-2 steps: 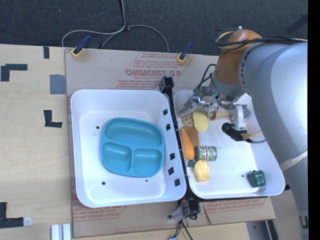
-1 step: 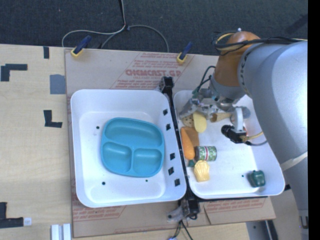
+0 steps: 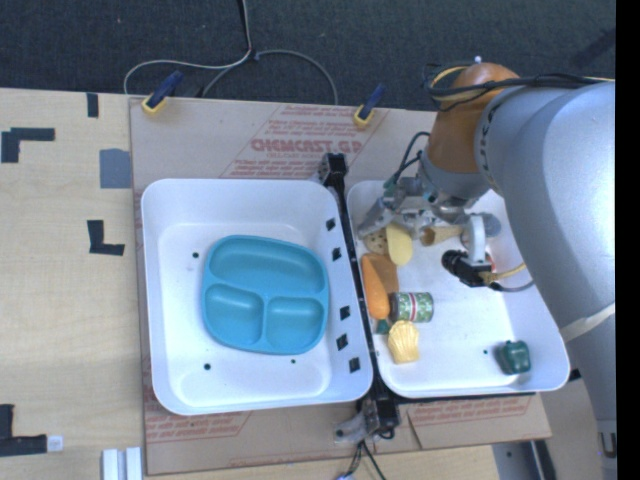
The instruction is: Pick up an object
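Note:
My gripper (image 3: 408,220) hangs low over the far left part of the right bin (image 3: 540,318), under the orange wrist band. Just below it lies a pale yellow piece (image 3: 400,247), close to or touching the gripper; I cannot tell which. An orange carrot-like piece (image 3: 377,285) lies along the bin's left wall. A green can (image 3: 413,307) lies on its side beside it. A yellow corn-like piece (image 3: 403,343) sits nearer the front. In the front right corner rests a small dark green object (image 3: 514,357).
The left bin (image 3: 170,268) holds a blue divided plate (image 3: 266,295). A black divider (image 3: 343,258) runs between the bins. Black cabling (image 3: 470,268) hangs from the wrist over the right bin. The grey arm covers the right bin's far right side.

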You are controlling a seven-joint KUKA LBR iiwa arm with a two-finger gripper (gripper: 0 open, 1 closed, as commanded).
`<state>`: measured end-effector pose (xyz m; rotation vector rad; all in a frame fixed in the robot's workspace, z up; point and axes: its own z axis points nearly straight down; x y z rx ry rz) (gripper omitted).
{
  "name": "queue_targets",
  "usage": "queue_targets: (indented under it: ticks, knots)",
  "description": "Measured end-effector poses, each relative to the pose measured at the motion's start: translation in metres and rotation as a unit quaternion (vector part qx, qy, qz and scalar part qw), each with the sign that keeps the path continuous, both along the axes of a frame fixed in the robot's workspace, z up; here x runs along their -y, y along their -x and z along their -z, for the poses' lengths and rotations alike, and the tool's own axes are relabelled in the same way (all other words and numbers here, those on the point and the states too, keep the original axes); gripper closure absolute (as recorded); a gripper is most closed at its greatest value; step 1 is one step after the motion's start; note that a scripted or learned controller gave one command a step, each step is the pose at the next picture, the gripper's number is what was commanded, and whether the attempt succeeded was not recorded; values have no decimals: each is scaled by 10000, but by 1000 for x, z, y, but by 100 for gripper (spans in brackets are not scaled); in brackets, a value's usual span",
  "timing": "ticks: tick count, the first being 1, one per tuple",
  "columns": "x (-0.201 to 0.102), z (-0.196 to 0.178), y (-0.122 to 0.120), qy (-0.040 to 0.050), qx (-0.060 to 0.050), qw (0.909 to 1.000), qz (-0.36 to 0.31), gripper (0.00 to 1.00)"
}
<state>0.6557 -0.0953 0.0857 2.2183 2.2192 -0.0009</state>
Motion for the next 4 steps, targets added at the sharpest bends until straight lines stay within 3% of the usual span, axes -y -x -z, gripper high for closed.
queue_targets:
  ticks: [1, 2, 4]
  knots:
    - [8, -1, 23, -6, 10, 10000, -2, 0]
    - [-1, 0, -5, -9, -3, 10000, -11, 0]
    - [1, 0, 7, -10, 3, 10000, -7, 0]
